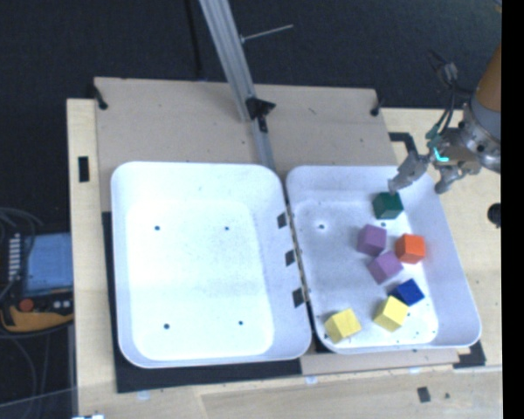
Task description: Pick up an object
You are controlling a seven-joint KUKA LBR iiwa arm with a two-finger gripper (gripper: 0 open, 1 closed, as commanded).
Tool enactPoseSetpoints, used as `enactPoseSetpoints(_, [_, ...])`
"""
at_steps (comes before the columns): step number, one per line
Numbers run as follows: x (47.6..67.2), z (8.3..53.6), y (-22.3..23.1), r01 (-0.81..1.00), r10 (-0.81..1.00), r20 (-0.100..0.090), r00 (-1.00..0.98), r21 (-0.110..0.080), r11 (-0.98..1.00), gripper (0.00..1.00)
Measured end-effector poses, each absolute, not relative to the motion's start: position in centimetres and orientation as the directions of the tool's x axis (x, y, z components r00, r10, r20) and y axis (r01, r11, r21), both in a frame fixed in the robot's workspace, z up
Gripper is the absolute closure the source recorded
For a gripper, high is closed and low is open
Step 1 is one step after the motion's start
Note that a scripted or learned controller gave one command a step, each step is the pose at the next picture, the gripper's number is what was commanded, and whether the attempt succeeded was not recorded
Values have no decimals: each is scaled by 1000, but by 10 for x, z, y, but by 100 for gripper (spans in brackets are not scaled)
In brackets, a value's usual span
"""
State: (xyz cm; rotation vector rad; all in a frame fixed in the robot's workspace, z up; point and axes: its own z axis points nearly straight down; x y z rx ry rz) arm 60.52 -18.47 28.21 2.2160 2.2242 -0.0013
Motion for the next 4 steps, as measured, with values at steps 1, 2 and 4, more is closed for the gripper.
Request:
enactPoseSetpoints(1, [609,221,-190,1000,1000,-1,0,-5,0,0])
enactPoseSetpoints(2, [612,159,-188,1000,1000,0,1,-5,-1,0])
enactPoseSetpoints(4, [608,114,-185,1000,1000,-2,7,4,-7,100])
